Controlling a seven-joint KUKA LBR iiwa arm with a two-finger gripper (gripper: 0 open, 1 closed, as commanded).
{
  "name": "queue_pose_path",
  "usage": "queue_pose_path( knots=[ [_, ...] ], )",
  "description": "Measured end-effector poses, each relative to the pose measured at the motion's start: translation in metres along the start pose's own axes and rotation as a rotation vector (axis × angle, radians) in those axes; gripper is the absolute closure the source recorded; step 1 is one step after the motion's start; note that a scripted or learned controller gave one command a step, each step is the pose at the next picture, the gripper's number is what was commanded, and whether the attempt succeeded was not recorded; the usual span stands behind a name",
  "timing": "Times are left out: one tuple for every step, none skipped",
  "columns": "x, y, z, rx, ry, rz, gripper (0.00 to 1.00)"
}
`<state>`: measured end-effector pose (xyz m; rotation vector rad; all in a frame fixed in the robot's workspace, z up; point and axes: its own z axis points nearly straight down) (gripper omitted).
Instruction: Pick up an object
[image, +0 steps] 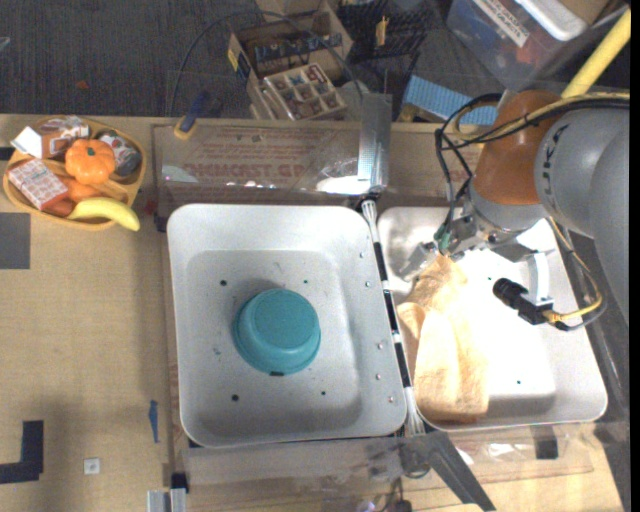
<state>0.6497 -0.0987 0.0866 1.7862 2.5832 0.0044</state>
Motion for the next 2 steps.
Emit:
queue_pose_path(
  knots=[
    [-0.002,0.000,-0.009,-0.003,-0.001,0.004,1.00],
    [0.048,0.037,-0.096,0.004,-0.001,-0.045,1.00]
  ],
)
